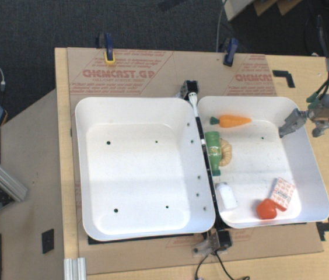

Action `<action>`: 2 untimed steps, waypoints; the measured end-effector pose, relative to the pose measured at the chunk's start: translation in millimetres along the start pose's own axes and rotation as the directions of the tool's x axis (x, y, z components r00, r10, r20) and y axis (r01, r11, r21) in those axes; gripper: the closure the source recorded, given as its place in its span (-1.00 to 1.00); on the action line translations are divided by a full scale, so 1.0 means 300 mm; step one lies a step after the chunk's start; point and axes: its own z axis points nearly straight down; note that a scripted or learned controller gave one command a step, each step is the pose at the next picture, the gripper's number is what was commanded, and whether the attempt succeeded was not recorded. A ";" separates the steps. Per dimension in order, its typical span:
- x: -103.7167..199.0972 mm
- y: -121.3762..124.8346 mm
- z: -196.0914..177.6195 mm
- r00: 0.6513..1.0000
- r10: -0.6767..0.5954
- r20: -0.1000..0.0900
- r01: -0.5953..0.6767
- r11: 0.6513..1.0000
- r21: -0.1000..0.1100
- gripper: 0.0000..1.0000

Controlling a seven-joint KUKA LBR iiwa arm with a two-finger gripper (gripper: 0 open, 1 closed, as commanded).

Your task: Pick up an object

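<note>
Camera view: the hand (304,123) hangs spread open, holding nothing, over the right bin (304,174)'s far right rim; in that bin, carrot (234,121), green bottle (213,150), tomato (266,209) and small carton (283,192).

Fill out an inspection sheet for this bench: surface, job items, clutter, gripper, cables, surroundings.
Surface: cardboard-covered bench bearing a left bin and a right bin side by side.
Job's things: all in the right bin: carrot near the far wall; green bottle along the left wall, beside a tan item; white item nearer the front; red ball touching a patterned packet at front right.
Clutter: nothing seen.
Grippers: gripper at the right bin's far right corner, nothing seen between its fingers.
Cables: cable trailing from the front clamp.
Surroundings: dark carpet; two blue clamps on the far edge.
</note>
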 end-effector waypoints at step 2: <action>0.109 -0.191 -0.478 1.000 -0.008 0.001 0.008 1.000 -0.006 -1.00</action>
